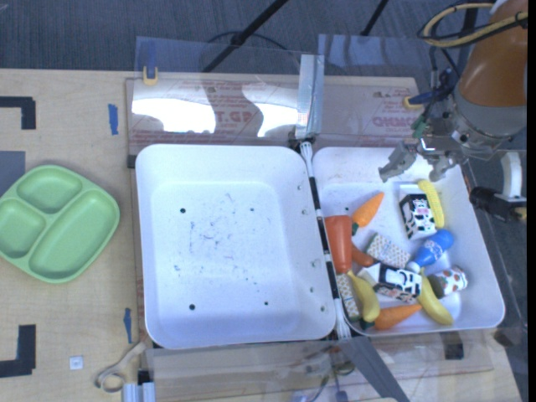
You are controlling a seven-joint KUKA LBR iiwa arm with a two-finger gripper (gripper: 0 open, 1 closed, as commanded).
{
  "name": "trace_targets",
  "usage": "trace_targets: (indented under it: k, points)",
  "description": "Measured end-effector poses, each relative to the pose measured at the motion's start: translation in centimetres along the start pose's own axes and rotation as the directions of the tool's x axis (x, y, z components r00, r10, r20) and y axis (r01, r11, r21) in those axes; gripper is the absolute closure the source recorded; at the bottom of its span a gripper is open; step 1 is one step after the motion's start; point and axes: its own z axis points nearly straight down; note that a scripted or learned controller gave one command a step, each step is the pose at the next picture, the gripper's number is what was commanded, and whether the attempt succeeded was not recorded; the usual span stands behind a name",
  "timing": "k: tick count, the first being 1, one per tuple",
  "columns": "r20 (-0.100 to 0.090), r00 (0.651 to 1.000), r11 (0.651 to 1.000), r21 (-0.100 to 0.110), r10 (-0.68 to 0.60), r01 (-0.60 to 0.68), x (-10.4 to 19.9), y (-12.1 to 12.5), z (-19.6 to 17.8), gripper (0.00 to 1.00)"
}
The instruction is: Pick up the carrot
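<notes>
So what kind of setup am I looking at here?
Most likely a lab test bench for robot picking: two white bins on a wooden benchtop, toy food such as a carrot, and tripod legs behind.

Robotics lab. Plywood bench (75,115) with blue tape marks (112,118). Tripod legs (268,11) on grey carpet (84,15).

The carrot (368,209) I am after — small, orange, with a green tip at its lower left end — lies tilted on the floor of the right bin (486,266), upper middle, just above a larger orange-red piece (339,243).
</notes>
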Motion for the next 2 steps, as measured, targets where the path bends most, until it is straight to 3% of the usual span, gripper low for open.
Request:
trace_targets:
  k: [1, 2]
  points:
    - [0.001, 0.995, 0.995, -0.001, -0.099, 0.099, 0.7, -0.2, 10.3, 0.00]
    - [0.001, 0.991, 0.991, -0.003, 0.136, -0.136, 2.6, 4.9, 5.5, 0.00]
